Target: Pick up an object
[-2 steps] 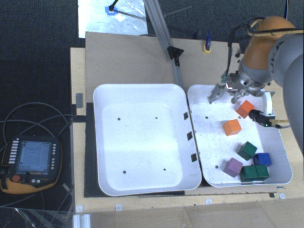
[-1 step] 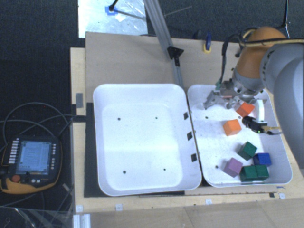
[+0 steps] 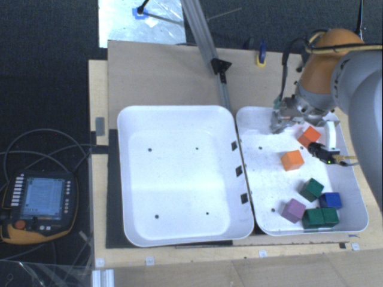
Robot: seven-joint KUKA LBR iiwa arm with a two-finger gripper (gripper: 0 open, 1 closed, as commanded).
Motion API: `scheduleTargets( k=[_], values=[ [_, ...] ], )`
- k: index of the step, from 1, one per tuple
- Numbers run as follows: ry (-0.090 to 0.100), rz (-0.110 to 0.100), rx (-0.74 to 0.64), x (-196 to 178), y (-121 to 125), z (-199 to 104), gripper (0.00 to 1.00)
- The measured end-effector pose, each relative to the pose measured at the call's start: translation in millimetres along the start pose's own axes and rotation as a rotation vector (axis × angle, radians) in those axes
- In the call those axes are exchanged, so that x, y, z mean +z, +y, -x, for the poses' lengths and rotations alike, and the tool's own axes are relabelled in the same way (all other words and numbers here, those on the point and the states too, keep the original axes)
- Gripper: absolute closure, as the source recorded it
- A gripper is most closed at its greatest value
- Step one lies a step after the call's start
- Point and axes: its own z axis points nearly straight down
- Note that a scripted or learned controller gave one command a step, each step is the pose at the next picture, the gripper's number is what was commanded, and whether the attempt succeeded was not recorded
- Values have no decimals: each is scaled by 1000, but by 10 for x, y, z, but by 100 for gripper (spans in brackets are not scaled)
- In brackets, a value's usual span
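While the arm reaches in:
Gripper: finger state unclear (too blurred).
Orange cubes: just right and below it.

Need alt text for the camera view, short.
Grey robot arm reaches from the right, its gripper low over the far end of the right bin, which holds orange, green, blue and purple blocks. The left bin sits beside it.

The grey arm is seen at the right side, bent downward, with the orange band above the wrist. The gripper is pointed down and to the left, held low
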Motion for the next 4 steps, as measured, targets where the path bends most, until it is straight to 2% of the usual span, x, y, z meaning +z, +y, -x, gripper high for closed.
scheduleTargets(
  k=[2,3,4],
  values=[
    [0,4,2,-1201,-1,-6,100],
    [3,-5,-3,-1167,-137,-427,100],
    [4,-6,-4,-1115,-324,-1001,100]
  ],
)
